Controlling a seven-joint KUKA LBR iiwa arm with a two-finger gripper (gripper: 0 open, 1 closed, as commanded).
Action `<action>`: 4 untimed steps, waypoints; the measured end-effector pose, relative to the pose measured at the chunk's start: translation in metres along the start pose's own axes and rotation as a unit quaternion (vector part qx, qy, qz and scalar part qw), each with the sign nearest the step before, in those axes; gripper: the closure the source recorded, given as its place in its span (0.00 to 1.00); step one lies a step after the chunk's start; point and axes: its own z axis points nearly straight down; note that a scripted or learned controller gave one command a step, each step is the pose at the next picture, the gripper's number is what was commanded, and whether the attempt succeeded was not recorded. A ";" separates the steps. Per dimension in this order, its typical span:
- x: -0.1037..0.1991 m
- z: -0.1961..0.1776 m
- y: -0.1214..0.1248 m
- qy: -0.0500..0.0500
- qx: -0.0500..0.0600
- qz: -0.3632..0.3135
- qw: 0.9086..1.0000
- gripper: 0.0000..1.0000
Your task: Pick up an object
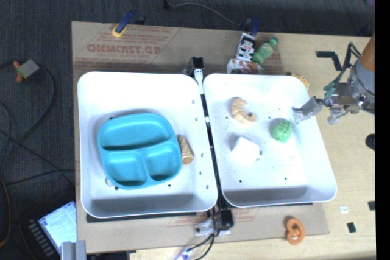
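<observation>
The right bin (317, 186) holds three things: a tan ring-shaped pastry toy (243, 111), a green bumpy ball (281, 130) and a white block (245, 151). My gripper (319, 114) hangs at this bin's right rim, just right of the green ball and a little above it. It is open, one finger (303, 111) reaching over the rim, and nothing sits between the fingers. In the left bin (91, 192) lies a blue compartment tray (139, 150) with a small tan cone-like piece (184, 150) against its right side.
Behind the right bin, on the bench, lie a green toy bottle (265, 51) and a printed packet (243, 56). An orange pretzel-shaped toy (295, 229) rests on the bench in front. Blue clamps (124, 22) hold the brown board at the back.
</observation>
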 end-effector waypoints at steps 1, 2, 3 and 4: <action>0.000 0.000 0.000 0.000 0.000 0.000 1.000 0.00; 0.000 0.000 0.000 0.000 0.000 0.000 1.000 0.00; 0.015 0.162 0.003 0.000 -0.004 -0.001 1.000 0.00; 0.053 0.126 0.031 0.000 -0.001 -0.001 1.000 0.00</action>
